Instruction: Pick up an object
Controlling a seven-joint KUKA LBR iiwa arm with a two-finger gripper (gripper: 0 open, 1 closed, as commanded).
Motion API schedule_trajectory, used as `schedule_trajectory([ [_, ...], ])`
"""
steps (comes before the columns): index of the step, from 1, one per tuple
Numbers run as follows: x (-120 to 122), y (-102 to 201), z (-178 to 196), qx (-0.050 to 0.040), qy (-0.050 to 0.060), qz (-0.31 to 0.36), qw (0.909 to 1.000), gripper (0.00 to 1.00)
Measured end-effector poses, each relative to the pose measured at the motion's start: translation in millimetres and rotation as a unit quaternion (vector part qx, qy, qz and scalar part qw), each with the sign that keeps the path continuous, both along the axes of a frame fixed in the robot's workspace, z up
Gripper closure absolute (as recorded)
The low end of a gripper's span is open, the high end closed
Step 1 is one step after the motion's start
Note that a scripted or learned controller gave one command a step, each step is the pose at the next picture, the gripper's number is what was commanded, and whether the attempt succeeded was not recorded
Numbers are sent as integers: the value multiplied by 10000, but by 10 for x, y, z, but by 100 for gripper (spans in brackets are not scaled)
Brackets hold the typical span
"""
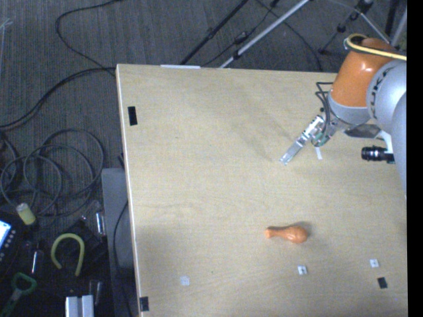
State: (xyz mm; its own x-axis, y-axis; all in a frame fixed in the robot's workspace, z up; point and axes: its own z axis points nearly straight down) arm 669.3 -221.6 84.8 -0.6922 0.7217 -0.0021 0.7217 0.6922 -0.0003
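A small orange gourd-shaped object lies on its side on the tan bench top, with its narrow end pointing left. My gripper reaches in from the right on the grey arm with the orange band, slanting down and to the left. Its tip hangs above bare bench, well behind the orange object and apart from it. Nothing shows at the gripper's tip.
Small white and black markers dot the bench near its front right. A black tag sits by the left edge. Beyond that edge the floor holds coiled cables and tools. Tripod legs cross the floor behind the bench.
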Motion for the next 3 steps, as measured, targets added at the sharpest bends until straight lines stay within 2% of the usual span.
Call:
schedule_trajectory([
  [1,-41,484,-2,2,0,1009,9949,0],
  [2,-192,-13,422,3,-11,-206,9998,0],
  [3,-37,196,-1,4,-4,1215,9926,0],
])
